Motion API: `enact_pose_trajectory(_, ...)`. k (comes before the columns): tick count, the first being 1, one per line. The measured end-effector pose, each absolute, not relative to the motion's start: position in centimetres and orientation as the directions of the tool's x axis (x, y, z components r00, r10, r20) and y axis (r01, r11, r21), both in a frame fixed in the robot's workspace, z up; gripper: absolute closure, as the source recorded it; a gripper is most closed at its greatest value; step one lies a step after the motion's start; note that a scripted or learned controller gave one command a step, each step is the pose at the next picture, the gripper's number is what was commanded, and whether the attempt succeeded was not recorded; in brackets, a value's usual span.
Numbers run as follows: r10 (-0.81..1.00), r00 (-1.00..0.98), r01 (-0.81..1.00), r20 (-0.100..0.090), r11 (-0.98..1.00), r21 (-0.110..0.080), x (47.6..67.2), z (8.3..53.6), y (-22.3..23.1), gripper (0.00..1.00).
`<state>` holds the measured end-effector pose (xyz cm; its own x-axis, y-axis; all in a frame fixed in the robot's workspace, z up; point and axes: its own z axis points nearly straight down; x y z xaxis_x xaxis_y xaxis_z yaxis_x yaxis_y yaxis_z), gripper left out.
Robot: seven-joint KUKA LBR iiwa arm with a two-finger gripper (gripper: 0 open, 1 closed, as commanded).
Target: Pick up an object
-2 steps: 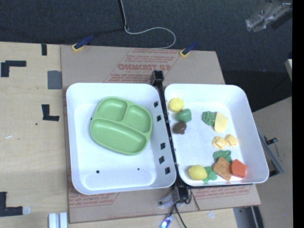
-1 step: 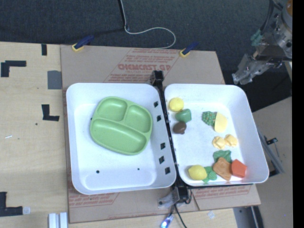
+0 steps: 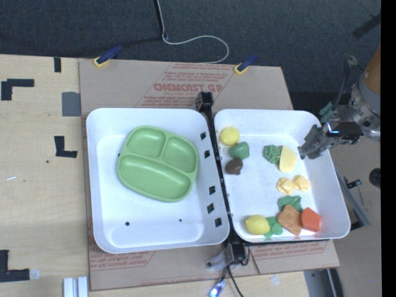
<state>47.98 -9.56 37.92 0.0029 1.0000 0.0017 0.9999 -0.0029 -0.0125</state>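
The right bin point(image 3: 247, 190) holds several small toy foods. Near its left wall lie a yellow ball point(image 3: 229, 135), a green piece point(image 3: 239, 149) and a brown piece point(image 3: 234, 165). Toward the right sit a leafy green piece point(image 3: 271, 153), a yellow wedge point(image 3: 288, 160) and pale yellow bits point(image 3: 292, 184). Along the front are a yellow lemon point(image 3: 257, 224), an orange piece point(image 3: 289, 218) and a red block point(image 3: 310, 219). My gripper point(image 3: 311, 146) hangs over the bin's right side, just right of the yellow wedge, with nothing seen in it.
The left bin point(image 3: 102, 184) carries a green divided plate point(image 3: 159, 162). A black hinge strip point(image 3: 213, 166) runs between the bins. Both bins rest on a cardboard sheet point(image 3: 185, 82). A white cable point(image 3: 185, 41) lies behind.
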Motion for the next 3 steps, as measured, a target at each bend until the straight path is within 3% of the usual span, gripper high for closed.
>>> enact_pose_trajectory(1,1.0,-0.016,1.0,0.004,0.016,0.016,49.1,52.2,2.7,1.0)
enact_pose_trajectory(2,1.0,-0.014,1.0,0.0,0.014,-0.009,48.2,43.8,14.9,1.0)
enact_pose_trajectory(3,1.0,-0.005,1.0,-0.001,0.005,-0.003,48.3,45.2,14.3,1.0)
